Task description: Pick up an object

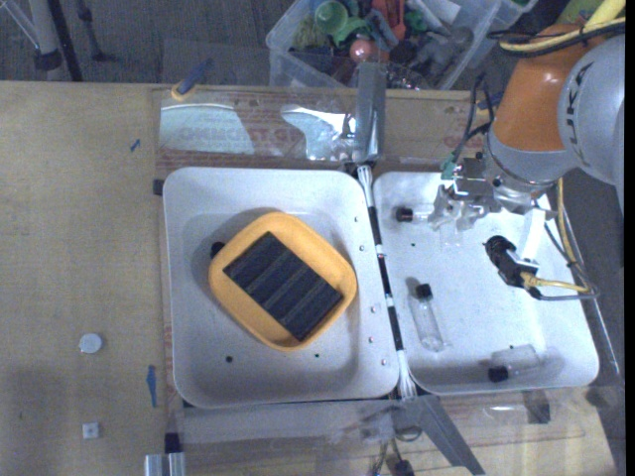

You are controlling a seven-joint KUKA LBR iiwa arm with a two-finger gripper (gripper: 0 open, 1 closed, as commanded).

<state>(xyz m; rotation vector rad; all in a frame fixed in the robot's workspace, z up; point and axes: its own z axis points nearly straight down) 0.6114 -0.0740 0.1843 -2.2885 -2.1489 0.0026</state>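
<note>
Camera view: clear, black-capped vial [427, 317]

Arm [585, 77] enters from the right edge — grey casing, orange band [531, 97] just above the wrist. Wrist angled downward and leftward. Claw [458, 206] hangs low at the end of it, pale and hard to resolve — finger spacing not readable. Cables trail along the arm's near side.
</note>
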